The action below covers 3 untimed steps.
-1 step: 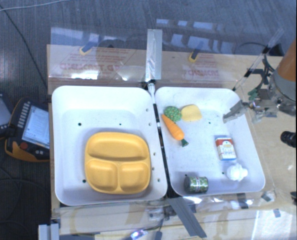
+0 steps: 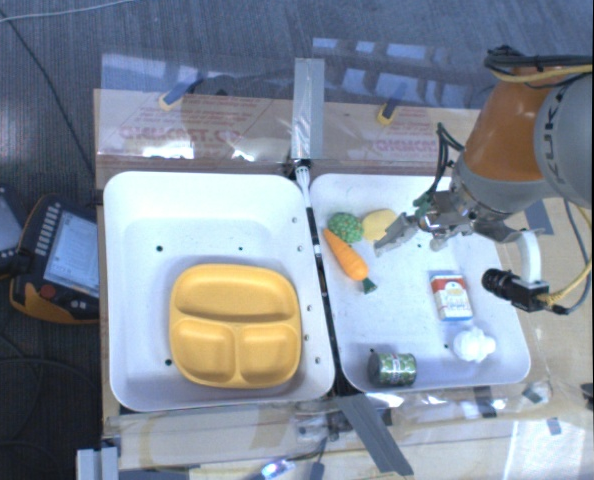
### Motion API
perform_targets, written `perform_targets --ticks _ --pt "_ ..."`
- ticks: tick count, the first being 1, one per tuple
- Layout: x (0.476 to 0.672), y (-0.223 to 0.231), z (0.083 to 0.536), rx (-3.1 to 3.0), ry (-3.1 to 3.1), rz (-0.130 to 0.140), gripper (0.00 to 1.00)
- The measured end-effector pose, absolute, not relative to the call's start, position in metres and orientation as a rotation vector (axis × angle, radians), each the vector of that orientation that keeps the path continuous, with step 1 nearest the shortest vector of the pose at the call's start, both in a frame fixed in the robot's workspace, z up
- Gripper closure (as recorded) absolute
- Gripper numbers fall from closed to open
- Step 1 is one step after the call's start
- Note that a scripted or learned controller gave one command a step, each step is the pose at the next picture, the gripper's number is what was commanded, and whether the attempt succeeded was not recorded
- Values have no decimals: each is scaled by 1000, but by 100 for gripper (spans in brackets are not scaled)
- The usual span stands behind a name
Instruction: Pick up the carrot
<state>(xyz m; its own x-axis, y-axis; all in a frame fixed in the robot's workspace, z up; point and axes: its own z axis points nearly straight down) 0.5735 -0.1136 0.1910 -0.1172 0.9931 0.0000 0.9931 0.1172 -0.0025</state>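
Observation:
The carrot (image 2: 346,257), orange with a green stub at its lower end, lies slanted in the right bin (image 2: 497,368) close to the bin's left wall. My gripper (image 2: 401,227) hangs over the upper middle of that bin, to the right of the carrot and a little above it, beside a pale yellow item (image 2: 378,222). Nothing shows in its grasp. A small green broccoli (image 2: 345,227) sits just above the carrot's thick end.
The right bin also holds a red, white and blue box (image 2: 450,297), a white lump (image 2: 474,345) and a green can (image 2: 392,368). In the left bin (image 2: 137,228) sits a yellow divided plate (image 2: 235,324). A teach pendant (image 2: 57,260) lies left of the bench.

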Motion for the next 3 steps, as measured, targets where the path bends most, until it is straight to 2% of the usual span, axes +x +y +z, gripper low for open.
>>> perform_targets --ticks 1,2,3 --pt "574 -113 200 -2085 -2347 3 100" --pt "574 -113 200 -2085 -2346 4 0" --pt "561 -99 91 -1633 -2697 -8 0"
